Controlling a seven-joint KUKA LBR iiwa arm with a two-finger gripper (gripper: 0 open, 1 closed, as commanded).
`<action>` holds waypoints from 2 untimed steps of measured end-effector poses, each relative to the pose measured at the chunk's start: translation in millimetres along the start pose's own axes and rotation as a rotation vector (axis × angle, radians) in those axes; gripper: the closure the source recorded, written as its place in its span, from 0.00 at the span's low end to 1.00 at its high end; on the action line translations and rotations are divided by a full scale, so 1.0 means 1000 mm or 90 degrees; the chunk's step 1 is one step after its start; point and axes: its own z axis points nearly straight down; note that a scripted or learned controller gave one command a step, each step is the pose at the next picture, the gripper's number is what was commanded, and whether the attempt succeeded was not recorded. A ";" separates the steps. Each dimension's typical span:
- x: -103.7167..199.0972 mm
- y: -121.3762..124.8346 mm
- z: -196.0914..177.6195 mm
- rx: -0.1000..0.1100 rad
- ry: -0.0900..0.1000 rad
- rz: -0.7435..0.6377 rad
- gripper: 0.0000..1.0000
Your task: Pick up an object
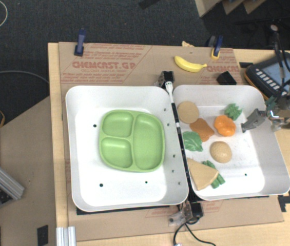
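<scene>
The right bin (268, 181) holds several toy foods: a round tan cookie (188, 111), a brown wedge (202, 128), an orange fruit (225, 126), a green leafy piece (232, 110), a second green leaf (192, 141), a tan bun (220, 151) and a sandwich wedge (203, 174). My gripper (253, 120) hangs over the right part of this bin, just right of the orange fruit and apart from it. Nothing shows in its grasp.
The left bin (83, 188) holds a green divided plate (132, 140). A yellow banana (189, 64) and a small black block (227, 78) lie on the bench behind the right bin. A control pendant (269, 77) sits at the far right, and blue clamps (79, 42) at the back edge.
</scene>
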 end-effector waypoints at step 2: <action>0.034 -0.045 0.140 -0.002 -0.001 0.001 1.00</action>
